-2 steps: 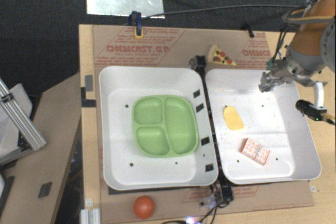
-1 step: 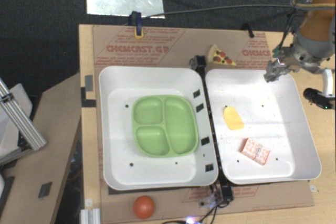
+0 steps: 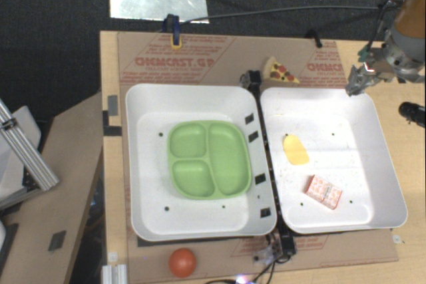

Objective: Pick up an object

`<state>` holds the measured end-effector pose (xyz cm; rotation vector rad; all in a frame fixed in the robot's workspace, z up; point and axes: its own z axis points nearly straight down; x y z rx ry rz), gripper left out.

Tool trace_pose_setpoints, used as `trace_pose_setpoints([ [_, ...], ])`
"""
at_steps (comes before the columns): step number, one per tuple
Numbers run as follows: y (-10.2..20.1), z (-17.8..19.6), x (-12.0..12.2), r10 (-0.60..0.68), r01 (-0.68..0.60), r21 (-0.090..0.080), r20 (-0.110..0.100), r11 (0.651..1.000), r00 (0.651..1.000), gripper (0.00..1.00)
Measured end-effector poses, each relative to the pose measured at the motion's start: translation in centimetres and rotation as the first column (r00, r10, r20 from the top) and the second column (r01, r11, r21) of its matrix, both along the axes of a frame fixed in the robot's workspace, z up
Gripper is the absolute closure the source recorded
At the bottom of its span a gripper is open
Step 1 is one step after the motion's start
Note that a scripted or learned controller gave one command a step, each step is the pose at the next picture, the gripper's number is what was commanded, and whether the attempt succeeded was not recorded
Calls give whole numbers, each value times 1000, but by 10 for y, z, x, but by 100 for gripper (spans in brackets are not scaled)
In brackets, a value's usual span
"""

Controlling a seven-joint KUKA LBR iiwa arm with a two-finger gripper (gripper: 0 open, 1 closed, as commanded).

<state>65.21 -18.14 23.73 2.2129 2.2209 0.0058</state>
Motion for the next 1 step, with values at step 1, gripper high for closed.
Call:
trace_pose_setpoints([
  [1,59,-7,-20,6,-6,4,-7,1000,1000,100],
])
